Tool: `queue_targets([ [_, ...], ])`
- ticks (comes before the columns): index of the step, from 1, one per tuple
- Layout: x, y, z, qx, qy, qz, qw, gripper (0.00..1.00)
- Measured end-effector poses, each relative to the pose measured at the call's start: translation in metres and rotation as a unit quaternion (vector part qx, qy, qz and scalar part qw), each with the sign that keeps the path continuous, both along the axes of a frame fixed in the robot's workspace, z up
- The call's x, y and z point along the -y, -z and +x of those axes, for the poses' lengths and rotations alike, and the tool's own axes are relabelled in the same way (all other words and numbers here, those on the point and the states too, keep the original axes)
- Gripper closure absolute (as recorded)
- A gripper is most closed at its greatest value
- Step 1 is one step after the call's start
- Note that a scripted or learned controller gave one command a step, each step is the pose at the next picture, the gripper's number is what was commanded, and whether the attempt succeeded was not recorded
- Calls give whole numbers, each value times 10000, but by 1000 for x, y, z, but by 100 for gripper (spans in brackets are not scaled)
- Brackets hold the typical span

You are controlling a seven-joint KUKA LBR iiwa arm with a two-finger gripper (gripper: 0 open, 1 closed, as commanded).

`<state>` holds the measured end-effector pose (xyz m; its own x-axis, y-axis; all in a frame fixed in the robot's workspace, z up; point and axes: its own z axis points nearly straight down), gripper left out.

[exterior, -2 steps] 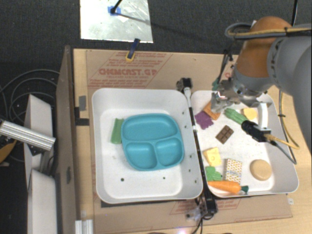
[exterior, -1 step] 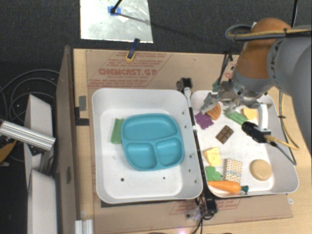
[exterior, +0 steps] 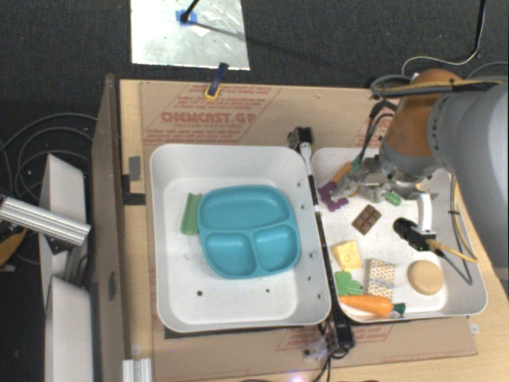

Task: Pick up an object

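My gripper (exterior: pixel 362 183) hangs over the far left part of the right bin (exterior: pixel 471 294), under the grey arm with its orange band (exterior: pixel 420 122). A purple toy piece (exterior: pixel 332 196) lies just to its left, and a small orange piece (exterior: pixel 343 172) pokes out beside it. Below the gripper a brown chocolate square (exterior: pixel 367 219) lies apart from it. I see nothing clearly held.
The right bin also holds a yellow cheese block (exterior: pixel 347 255), a green piece (exterior: pixel 347 283), a carrot (exterior: pixel 367 304), a checked wafer (exterior: pixel 381 277), a tan bun (exterior: pixel 425 277) and a small green bit (exterior: pixel 392 199). The left bin (exterior: pixel 171 293) holds a blue divided tray (exterior: pixel 248 231) and a green slab (exterior: pixel 190 213).
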<state>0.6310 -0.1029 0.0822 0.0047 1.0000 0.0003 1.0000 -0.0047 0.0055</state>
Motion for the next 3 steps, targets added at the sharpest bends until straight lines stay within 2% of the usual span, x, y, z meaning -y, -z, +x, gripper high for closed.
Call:
queue_targets([
  [1, 1, -4, 35, 7, -49, -6, 10000, 0],
  [2, 32, -5, -24, 3, -9, -6, 10000, 0],
  [3, 7, -4, 4, 8, -56, -4, 10000, 0],
])
